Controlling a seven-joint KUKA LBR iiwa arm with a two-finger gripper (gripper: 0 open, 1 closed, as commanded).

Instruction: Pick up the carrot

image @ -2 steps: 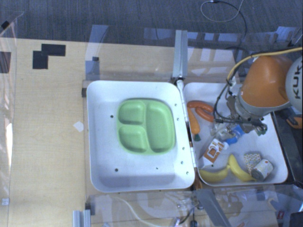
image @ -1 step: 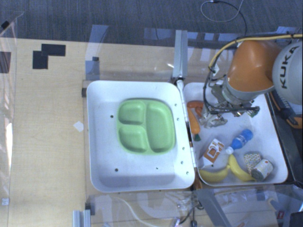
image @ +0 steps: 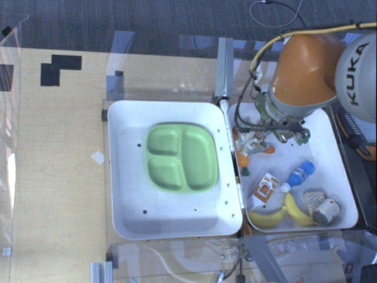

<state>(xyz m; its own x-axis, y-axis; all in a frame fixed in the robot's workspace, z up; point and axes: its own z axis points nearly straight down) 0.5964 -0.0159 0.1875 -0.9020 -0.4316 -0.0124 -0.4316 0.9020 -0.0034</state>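
The carrot point(image: 240, 158) is a small orange piece with a green top, lying against the left wall of the right bin point(image: 341, 175). My gripper point(image: 257, 141) hangs under the arm's orange band point(image: 303, 69), low over the bin's upper left part, just right of the carrot. The wrist hides most of the gripper. A second small orange bit point(image: 269, 150) shows beside the gripper; what it is I cannot tell.
The right bin also holds two bananas point(image: 270, 218), a blue bottle point(image: 300, 174), an orange and white box point(image: 266, 188) and a small can point(image: 325, 209). A green divided plate point(image: 179, 157) sits in the left bin point(image: 126, 205). A metal divider point(image: 224, 69) runs between the bins.
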